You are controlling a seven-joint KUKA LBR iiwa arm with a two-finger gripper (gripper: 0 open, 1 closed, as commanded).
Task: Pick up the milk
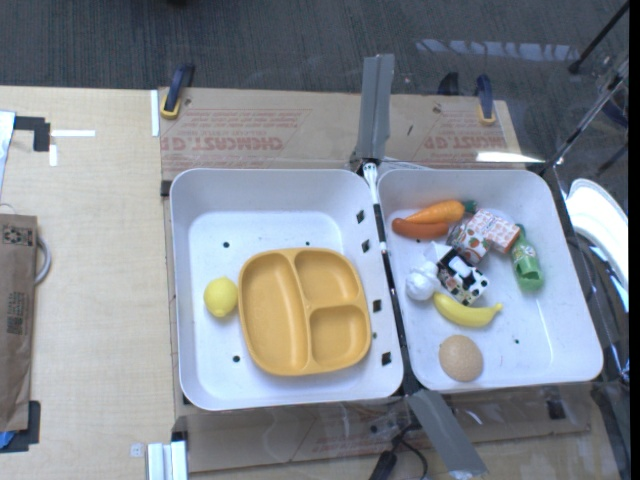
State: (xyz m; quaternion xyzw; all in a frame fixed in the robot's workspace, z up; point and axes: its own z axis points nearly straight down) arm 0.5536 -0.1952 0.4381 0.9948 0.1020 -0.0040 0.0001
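The milk is a small carton with black and white cow patches. It lies in the middle of the right bin, tilted on its side. It touches a white round object on its left and a banana just below it. A patterned orange and white box sits right above it.
The right bin also holds a carrot, a green bottle and a tan egg-shaped object. In the left bin sit a yellow divided plate and a lemon. A brown paper bag lies at the far left.
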